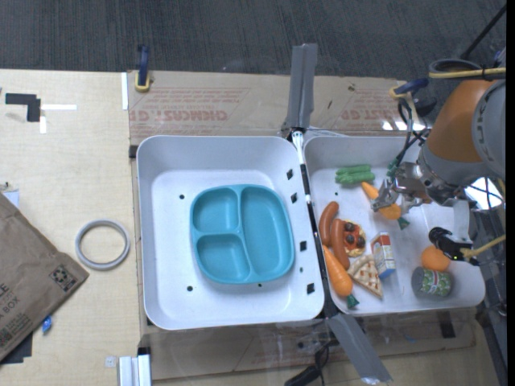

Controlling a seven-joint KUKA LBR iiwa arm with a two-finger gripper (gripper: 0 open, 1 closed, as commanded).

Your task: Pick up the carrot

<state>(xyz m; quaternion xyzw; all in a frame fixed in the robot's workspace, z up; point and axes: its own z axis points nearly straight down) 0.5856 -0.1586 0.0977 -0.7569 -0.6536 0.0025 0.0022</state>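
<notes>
lying low-left, the carrot (pixel 338 273) sits well apart from the gripper (pixel 392 197).

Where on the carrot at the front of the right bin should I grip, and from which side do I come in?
Probably the thick orange middle of the carrot, from straight above. It lies flat and slanted along the divider wall of the right bin, with the pizza slice close on its other side, so aligning the gripper across its width looks safest.

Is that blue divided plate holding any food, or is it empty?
Empty. The blue divided plate in the left bin shows bare turquoise in all three compartments; the carrot and other toy food lie in the right bin.
</notes>
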